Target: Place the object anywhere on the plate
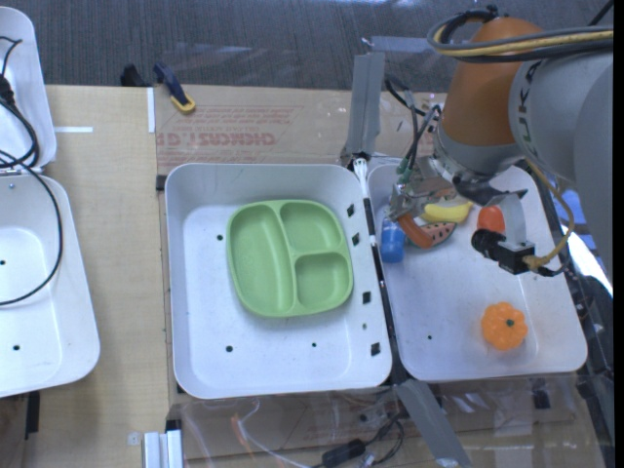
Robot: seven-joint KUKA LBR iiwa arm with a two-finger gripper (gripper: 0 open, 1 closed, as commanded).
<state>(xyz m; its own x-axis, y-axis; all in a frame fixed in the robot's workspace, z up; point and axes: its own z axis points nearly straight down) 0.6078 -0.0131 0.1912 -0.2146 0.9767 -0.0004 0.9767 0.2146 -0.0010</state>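
A green divided plate (290, 256) lies in the left white bin (195, 291). The right bin (448, 291) holds a small heap of toy food at its far left: a yellow banana (449, 210), a watermelon slice (436, 233) and a blue piece (392, 243). My gripper (405, 200) is low over the left end of this heap, just above the blue piece. The wrist hides what lies under it. A red-orange piece (490, 218) sits to the right of the heap, and an orange pumpkin (504, 326) stands alone nearer the front.
The ridge where the two bins meet (375, 261) runs between plate and heap. The arm's orange band (487, 76) and its cables hang over the back of the right bin. A black fitting (507, 252) juts out beside the red-orange piece.
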